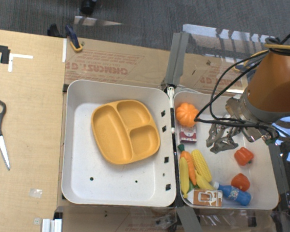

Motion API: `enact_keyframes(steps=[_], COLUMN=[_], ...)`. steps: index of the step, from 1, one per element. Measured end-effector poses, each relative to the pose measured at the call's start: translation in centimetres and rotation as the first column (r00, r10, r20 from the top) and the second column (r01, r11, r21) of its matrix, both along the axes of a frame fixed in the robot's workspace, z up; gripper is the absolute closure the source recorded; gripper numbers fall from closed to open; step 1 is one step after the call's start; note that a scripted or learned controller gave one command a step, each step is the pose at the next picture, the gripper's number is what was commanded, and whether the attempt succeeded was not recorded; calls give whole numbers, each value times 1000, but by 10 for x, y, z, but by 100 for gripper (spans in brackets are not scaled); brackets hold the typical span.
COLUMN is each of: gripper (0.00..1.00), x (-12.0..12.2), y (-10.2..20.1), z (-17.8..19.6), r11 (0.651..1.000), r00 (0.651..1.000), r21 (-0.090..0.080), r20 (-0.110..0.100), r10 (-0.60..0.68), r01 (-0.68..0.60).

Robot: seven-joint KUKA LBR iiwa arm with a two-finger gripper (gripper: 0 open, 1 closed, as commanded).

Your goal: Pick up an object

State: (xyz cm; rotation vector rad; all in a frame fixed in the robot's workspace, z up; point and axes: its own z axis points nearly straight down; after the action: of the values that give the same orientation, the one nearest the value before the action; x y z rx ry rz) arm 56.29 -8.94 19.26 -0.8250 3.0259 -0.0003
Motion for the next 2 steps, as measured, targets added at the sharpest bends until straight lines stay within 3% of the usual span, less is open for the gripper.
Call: enact_keyframes(steps=[1,2], gripper=[100,100], x=[-14,-19], y=[-16,-21], z=[-79,-98], r11=[963,999], r00=[963,999], r21=[-13,-2], r20=[15,3], r10=[268,38], r01=[-268,-38])
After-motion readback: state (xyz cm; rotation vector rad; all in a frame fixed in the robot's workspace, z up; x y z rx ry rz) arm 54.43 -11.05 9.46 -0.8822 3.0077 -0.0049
